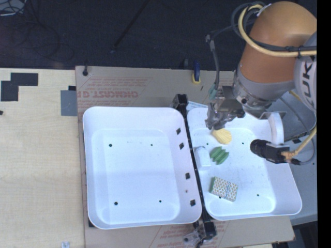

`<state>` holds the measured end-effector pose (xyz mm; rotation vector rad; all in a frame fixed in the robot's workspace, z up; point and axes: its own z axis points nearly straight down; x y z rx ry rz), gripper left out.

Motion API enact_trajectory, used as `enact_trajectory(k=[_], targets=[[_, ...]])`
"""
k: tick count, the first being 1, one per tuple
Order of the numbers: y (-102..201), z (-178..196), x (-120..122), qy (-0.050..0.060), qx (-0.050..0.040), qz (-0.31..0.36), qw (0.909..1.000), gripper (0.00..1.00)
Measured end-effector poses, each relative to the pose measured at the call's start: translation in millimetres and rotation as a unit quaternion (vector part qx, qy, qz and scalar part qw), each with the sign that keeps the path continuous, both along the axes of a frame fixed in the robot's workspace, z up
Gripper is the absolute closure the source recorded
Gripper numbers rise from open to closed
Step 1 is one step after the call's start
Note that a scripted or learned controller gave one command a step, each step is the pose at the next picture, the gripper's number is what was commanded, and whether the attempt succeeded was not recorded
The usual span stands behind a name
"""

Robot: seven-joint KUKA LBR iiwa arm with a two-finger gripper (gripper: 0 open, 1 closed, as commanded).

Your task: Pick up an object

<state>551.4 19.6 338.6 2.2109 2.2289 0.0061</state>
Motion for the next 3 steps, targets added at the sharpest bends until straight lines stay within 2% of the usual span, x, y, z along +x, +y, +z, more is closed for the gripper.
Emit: enact_trajectory(k=[1,2,3], targets=[[4.6,-12.0,-45.5,0.006,-0.0006,-0.004,1.0,1.0],[73.5,43.4,-12.2,0.0,0.0004,0.0,1.0,1.0],[112.7,30.9,-69.5,0.005,-0.0005,-0.001,1.0,1.0]])
